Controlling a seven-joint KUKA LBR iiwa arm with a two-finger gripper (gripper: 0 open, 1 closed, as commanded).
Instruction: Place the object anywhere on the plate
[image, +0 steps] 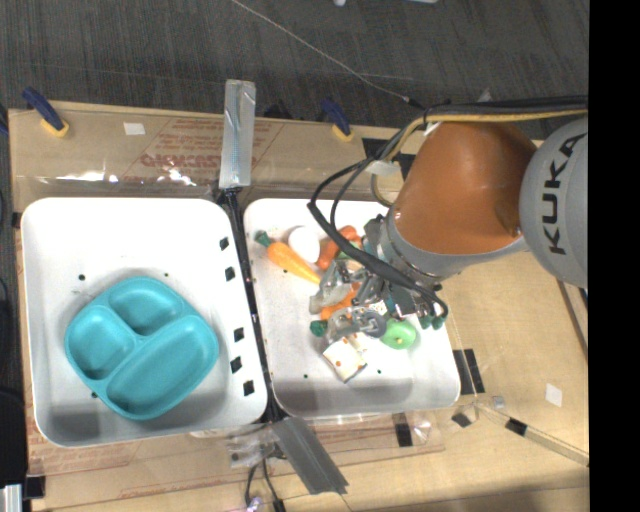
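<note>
Orange-banded arm (460, 190) looms over the right bin (290, 385), its gripper (360, 305) down among toy food (292, 260); whether it is apart or clamped, I cannot tell. Nothing lies on the plate (140, 345) in the left bin (50, 230) yet, so pick and transfer seem left.
</note>
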